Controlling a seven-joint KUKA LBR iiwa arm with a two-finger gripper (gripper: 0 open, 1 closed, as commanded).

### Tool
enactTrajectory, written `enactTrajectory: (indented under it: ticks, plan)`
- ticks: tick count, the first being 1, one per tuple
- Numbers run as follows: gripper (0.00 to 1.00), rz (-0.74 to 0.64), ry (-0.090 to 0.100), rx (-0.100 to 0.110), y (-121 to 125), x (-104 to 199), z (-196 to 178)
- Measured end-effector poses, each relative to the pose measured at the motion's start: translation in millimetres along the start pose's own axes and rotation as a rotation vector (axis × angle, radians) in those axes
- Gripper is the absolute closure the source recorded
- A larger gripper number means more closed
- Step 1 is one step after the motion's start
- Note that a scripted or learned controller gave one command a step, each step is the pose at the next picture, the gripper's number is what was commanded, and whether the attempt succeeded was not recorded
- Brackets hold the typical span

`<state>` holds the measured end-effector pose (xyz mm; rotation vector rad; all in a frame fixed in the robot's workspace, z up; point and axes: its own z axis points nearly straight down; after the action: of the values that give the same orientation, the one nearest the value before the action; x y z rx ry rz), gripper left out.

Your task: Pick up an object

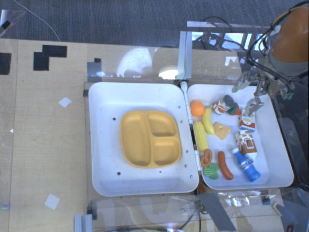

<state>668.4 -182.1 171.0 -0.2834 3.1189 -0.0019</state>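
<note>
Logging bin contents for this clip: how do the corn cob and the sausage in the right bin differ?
The corn cob is yellow; the sausage is red. The corn cob lies against the bin's left wall; the sausage lies nearer the middle, toward the front edge. The corn cob looks longer than the sausage. Both are slim toy foods lying flat in the right bin.

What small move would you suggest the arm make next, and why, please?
Probably lower straight down: the gripper hangs above the right bin at its far side, nothing between its fingers, and a red and white carton lies just beneath it.
</note>
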Motion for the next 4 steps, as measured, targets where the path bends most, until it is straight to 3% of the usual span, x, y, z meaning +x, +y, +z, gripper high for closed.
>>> enactTrajectory:
  ticks: [1, 2, 3, 4]
  plan:
    - [0.00, 0.148, 0.001, -0.002, 64, 5, 45]
    - [0.00, 0.455, 0.009, 0.000, 57, -6, 73]
    - [0.00, 0.578, 0.003, 0.007, 77, -5, 79]
    - [0.00, 0.619, -0.012, 0.005, 100, 16, 78]
